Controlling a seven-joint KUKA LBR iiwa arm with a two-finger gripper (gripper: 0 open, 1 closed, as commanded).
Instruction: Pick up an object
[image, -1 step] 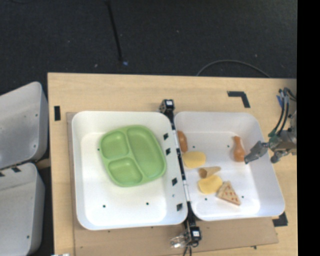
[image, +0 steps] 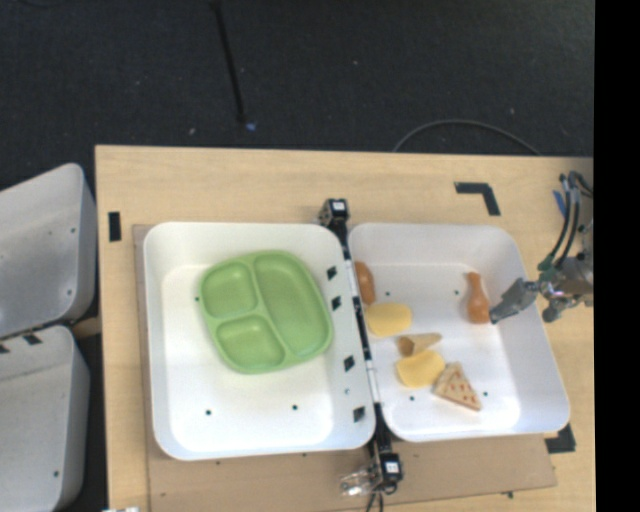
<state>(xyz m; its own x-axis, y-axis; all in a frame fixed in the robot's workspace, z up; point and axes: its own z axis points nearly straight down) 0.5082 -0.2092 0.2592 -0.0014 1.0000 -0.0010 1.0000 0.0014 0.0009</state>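
Orange-brown, the drumstick-shaped piece stands near the right bin's right wall, just beside my gripper, reaching in low from the right, grip unreadable. Five other food pieces share that bin; one green divided plate fills the left bin.

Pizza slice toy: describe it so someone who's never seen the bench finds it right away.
Go to the right-hand white bin, the one without the green divided plate. The pizza slice lies in its near part, just right of a rounded yellow piece. It is the bin's one flat triangle, tan with reddish spots.
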